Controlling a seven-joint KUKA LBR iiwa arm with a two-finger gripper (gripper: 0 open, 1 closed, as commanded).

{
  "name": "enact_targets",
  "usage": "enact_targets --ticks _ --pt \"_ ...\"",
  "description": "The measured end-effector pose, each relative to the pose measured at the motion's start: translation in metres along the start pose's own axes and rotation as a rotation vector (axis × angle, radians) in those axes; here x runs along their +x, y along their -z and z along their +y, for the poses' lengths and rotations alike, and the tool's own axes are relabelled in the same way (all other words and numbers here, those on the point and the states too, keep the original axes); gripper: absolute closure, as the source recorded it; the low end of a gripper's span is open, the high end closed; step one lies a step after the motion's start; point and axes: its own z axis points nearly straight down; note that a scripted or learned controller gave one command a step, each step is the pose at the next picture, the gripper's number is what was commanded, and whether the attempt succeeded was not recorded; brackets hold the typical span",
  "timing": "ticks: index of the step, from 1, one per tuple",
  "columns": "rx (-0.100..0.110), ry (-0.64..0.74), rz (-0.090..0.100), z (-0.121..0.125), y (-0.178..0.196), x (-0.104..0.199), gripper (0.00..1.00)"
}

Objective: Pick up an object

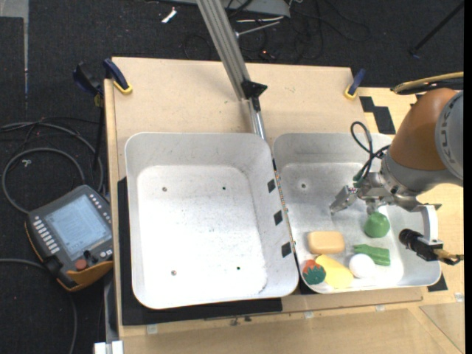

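Observation:
My gripper [363, 200] hangs over the middle of the right bin [310, 161], at the end of the grey arm with its orange band [424, 127]. Just below and to the right of it lies a round green object [377, 225], close to the gripper; contact cannot be made out. Nearer the front of the bin lie a tan block [325, 242], a yellow piece [336, 274], a red and green piece [313, 271], a white ball [361, 265] and a long green piece [373, 254].
The left bin [147, 153] sits beside the right one, their rims meeting at the centre. A slanted metal pole [225, 43] reaches down to the bins' back edge. A teach pendant [70, 231] lies off the bench at left. A black fitting [417, 244] sits at the right bin's right rim.

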Motion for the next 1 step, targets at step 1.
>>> enact_targets --ticks 1 --pt "-0.006 0.0 -0.001 0.0014 0.0139 -0.0001 1.0"
